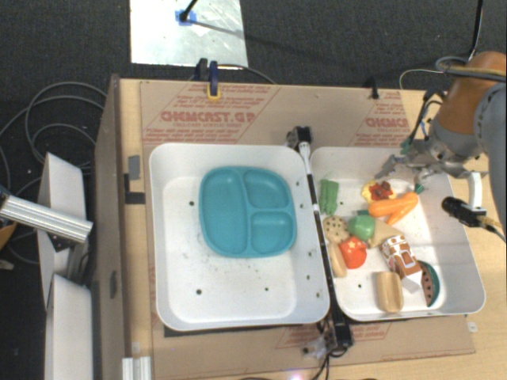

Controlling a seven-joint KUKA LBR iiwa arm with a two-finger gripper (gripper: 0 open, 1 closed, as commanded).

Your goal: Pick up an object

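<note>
The bench (238, 101) carries two shallow white bins side by side. The left bin (170, 212) holds a teal divided plate (247, 210) lying flat near its middle. The right bin (459, 267) holds a cluster of toy foods. The grey arm (467, 109), with its orange band, reaches in from the right and ends above the far right corner of the right bin; its gripper (413, 165) hangs there with the fingers spread apart, released, nothing between them. The nearest pieces lie just below it: an orange carrot (394, 206) with a small red and yellow piece (379, 190) at its far end. Further left a green pepper (329, 196) lies along the bin's wall. Below come a green round piece (363, 226), a spotted cookie (334, 228), a red tomato (352, 252), a brown and white cake slice (398, 256), a tan bread piece (388, 291) and a watermelon slice (428, 282), packed close and touching one another.
</note>
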